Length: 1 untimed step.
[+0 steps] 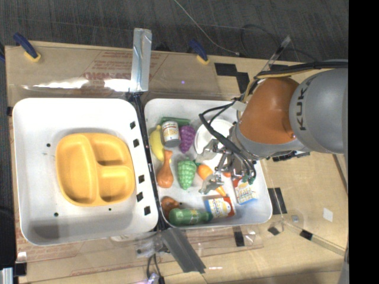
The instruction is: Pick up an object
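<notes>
Over the right bin [260, 215], the grey arm [317, 108] with its orange band [269, 111] is seen reaching in from the right, and the end effector [220, 179] is lowered among the toy food there. Its metal fingers are angled down toward the middle of the bin, just beside a small orange piece [204, 171] and a green bunch of grapes [186, 173]; whether the fingers are apart or together cannot be told, and nothing is clearly seen between them.

The right bin is crowded. A yellow banana [156, 145] is laid along its left wall, with a small labelled can [170, 132] and a purple bunch of grapes [188, 136] next to it near the top. An orange drumstick shape [165, 173] is set below the banana. Along the bottom wall a green bottle [189, 216] is lying on its side, with a labelled jar [219, 206] touching its right end and a white carton [244, 191] just beyond.

In the left bin [29, 158], a yellow divided tray [95, 167] is resting flat near the centre.
</notes>
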Available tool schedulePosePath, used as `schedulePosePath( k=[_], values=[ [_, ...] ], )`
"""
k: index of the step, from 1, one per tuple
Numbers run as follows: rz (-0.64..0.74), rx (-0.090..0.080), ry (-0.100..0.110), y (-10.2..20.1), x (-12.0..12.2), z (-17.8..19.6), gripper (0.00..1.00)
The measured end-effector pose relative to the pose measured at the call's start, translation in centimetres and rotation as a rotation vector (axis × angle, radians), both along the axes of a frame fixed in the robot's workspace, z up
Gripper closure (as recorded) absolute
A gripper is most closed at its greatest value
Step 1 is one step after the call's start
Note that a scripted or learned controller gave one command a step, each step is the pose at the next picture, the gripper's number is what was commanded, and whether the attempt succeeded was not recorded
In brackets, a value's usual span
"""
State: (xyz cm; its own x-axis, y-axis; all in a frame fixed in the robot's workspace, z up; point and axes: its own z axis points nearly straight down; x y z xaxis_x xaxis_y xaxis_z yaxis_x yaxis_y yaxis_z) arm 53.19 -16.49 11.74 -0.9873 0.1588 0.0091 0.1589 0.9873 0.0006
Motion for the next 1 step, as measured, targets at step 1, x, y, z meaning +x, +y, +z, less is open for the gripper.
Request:
schedulePosePath(
  k=[1],
  values=[
    [0.000,-0.001,-0.008,1.85,0.43,-2.50,0.00]
  ],
)
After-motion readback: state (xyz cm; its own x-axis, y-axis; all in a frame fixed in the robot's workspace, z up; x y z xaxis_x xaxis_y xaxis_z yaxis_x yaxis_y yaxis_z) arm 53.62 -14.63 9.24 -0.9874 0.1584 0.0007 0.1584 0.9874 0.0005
